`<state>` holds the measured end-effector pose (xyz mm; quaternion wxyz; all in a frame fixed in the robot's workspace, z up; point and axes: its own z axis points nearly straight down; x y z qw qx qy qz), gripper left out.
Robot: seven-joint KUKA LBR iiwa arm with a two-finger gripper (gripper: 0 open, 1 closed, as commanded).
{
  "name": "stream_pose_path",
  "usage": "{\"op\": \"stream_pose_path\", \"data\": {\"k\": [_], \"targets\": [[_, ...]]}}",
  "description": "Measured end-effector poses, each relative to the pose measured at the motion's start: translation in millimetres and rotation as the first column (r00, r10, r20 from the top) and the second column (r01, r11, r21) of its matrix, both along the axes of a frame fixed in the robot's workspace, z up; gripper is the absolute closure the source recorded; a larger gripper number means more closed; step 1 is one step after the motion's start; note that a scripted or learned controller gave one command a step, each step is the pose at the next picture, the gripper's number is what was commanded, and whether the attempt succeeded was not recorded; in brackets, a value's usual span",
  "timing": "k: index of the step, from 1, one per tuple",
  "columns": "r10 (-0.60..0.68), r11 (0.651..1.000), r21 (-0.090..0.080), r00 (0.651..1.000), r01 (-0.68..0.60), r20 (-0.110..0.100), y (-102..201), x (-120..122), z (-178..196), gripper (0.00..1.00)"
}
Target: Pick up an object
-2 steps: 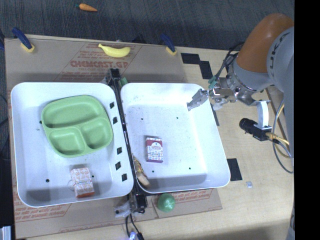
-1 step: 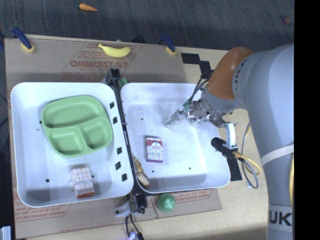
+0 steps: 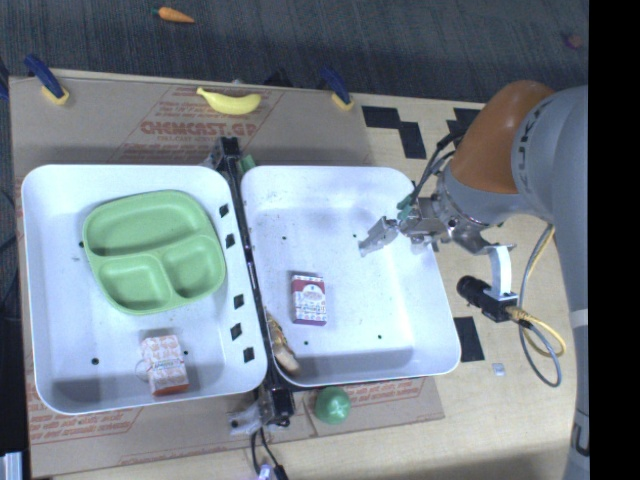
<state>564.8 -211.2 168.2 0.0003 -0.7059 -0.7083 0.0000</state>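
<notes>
A small red and white packet [image 3: 308,299] lies flat in the right bin [image 3: 400,343], a little below its middle. My gripper [image 3: 378,238] hangs over the right part of that bin, up and to the right of the packet, with nothing visible between its fingers. In the left bin [image 3: 40,268] sits a green divided tray [image 3: 153,249], and a second red and white packet [image 3: 163,362] lies near that bin's front. A brownish item [image 3: 279,346] rests at the right bin's front left corner.
A yellow banana [image 3: 229,99] lies on the cardboard behind the bins. A green ball [image 3: 332,405] sits on the cardboard in front of the right bin. Blue clamps [image 3: 47,78] hold the cardboard's back edge. An orange item [image 3: 176,14] lies on the dark floor.
</notes>
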Motion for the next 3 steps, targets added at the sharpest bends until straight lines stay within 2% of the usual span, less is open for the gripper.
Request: {"op": "stream_pose_path", "data": {"k": [1,2,3], "targets": [[0.002,1.0,0.0,1.0,-0.002,0.002,8.2,68.7,48.0,0.0],[0.004,1.0,0.001,1.0,-0.004,-0.003,22.1,79.3,-77.4,0.0],[0.008,1.0,0.0,1.0,-0.008,-0.002,22.0,80.2,-65.7,1.0]]}}
